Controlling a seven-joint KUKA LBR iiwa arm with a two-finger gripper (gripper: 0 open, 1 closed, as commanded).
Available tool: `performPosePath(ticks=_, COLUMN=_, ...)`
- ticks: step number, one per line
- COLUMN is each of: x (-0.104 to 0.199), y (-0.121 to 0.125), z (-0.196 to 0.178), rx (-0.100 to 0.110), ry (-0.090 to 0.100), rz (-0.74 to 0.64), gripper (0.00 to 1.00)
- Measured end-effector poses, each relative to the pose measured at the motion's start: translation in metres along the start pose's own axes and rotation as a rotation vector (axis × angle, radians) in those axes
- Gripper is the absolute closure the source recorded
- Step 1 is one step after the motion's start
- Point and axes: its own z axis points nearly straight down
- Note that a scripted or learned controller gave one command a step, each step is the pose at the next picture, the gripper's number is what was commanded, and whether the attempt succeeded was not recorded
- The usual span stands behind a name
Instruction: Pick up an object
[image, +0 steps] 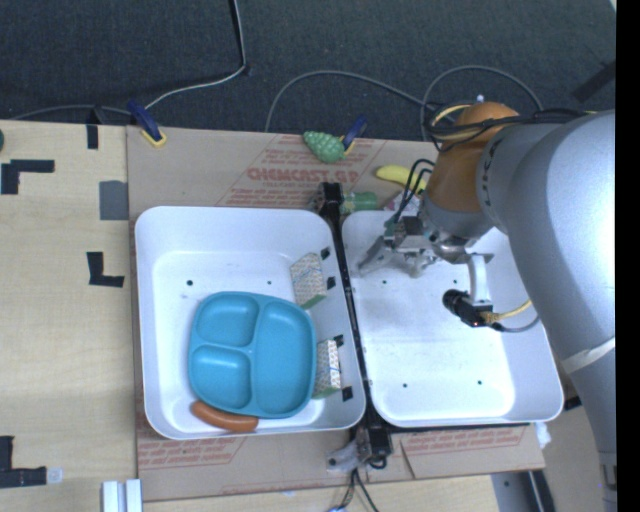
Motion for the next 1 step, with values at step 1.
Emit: performPosePath(ticks=1, x=-0.0040, y=0.0245, z=0.0006, rx=-0.001, ry=0.001, rz=-0.001, gripper=0.00)
